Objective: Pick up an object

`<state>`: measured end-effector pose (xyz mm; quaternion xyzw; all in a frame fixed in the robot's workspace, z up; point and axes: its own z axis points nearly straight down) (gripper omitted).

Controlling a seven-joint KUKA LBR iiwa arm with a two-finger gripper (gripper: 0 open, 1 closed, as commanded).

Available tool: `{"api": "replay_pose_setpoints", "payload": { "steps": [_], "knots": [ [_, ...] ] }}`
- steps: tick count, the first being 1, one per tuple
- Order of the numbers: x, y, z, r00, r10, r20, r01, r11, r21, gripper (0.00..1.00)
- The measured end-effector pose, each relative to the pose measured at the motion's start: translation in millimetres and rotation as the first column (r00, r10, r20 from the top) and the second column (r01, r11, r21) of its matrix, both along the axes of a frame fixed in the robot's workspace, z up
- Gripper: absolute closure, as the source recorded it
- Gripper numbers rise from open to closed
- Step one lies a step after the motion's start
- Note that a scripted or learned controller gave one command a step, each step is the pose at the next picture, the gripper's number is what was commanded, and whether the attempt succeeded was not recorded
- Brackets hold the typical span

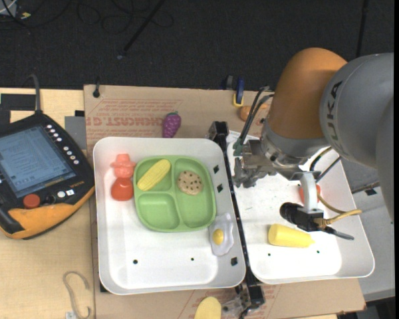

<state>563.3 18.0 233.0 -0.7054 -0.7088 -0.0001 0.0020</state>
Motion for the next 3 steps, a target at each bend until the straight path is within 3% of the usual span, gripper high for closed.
{"api": "replay_pose_setpoints", "payload": {
  "steps": [1,3],
  "knots": [
    [2.6,60.8,-3.5,1.0,0.0,0.0,0.0,1.0,-0.001,1.0],
    [19.6,60.4,-3.3,1.0,0.0,0.0,0.0,1.0,-0.003,1.0]
  ]
}}
